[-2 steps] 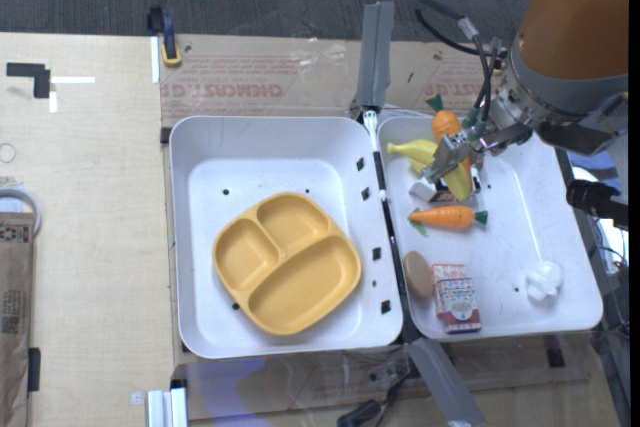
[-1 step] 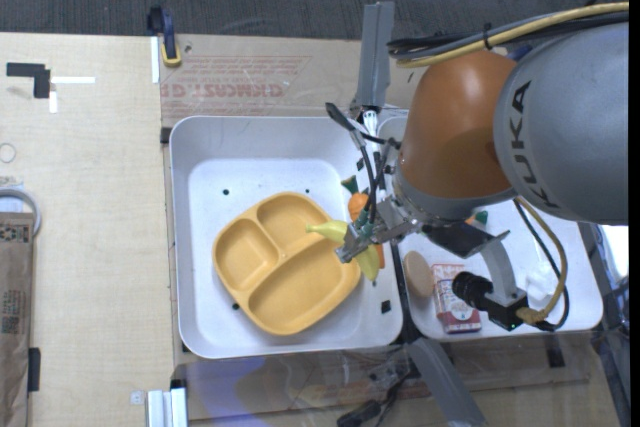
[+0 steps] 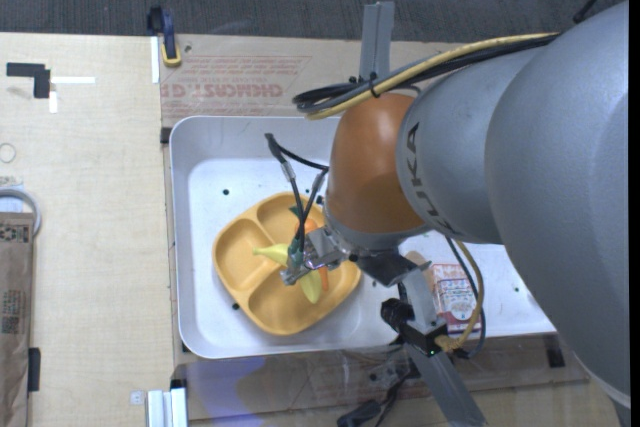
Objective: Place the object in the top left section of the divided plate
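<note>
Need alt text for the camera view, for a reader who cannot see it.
A grey robot arm reaches from the right over a yellow divided plate in a white bin, its gripper low over a yellow object on the plate. A small carton lies nearby.

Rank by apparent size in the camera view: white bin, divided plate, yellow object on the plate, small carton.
1. white bin
2. divided plate
3. small carton, partly hidden by the arm
4. yellow object, partly hidden by the gripper; the last two are close, so unsure.
</note>
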